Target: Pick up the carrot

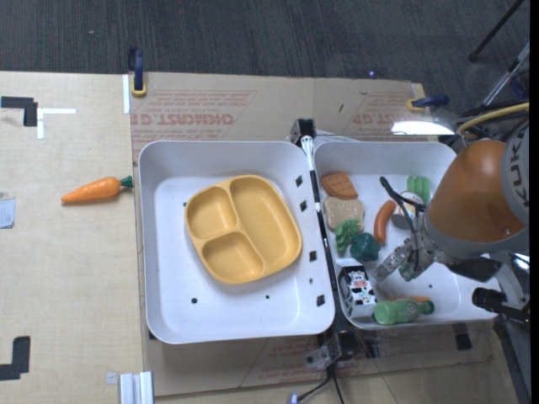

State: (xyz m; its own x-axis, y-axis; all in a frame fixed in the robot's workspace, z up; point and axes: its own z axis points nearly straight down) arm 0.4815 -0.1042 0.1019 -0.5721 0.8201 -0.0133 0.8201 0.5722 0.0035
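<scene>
Carrot (94, 190): orange with a green stub at its right end, lying on the bare wooden bench (59, 293) outside both bins, at 9 o'clock from the left bin (160, 310) – near its left wall but not touching it.
Gripper (402, 262): low inside the right bin (446, 305), at about 3 o'clock from the dark green piece; cannot tell whether open or closed, and nothing seen between its tips.
Arm (472, 200): grey with a broad orange band, coming in from 3 o'clock and covering the right part of the right bin.
Left bin: shallow and white, holding 1 yellow plate (242, 227) with 3 compartments, set a little toward 12 o'clock from the bin's middle.
Right bin: shallow and white, side by side with the left bin, walls meeting at the black clips.
Toast slice (338, 183): brown, at 11 o'clock within the right bin.
Sausage (384, 220): orange-red, tilted, just at 12 o'clock from the gripper.
Broccoli (345, 236): green, beside the dark green piece (365, 247) – both at 9 o'clock from the gripper.
Light green item (418, 187): at 1 o'clock from the gripper, close to the arm's orange band.
Carton (360, 289): small, white with black patches, at 7 o'clock from the gripper.
Green bottle (402, 310): lying on its side at 6 o'clock from the gripper, along the bin's near wall.
Cardboard sheet (219, 108): brown with red print, under both bins.
</scene>
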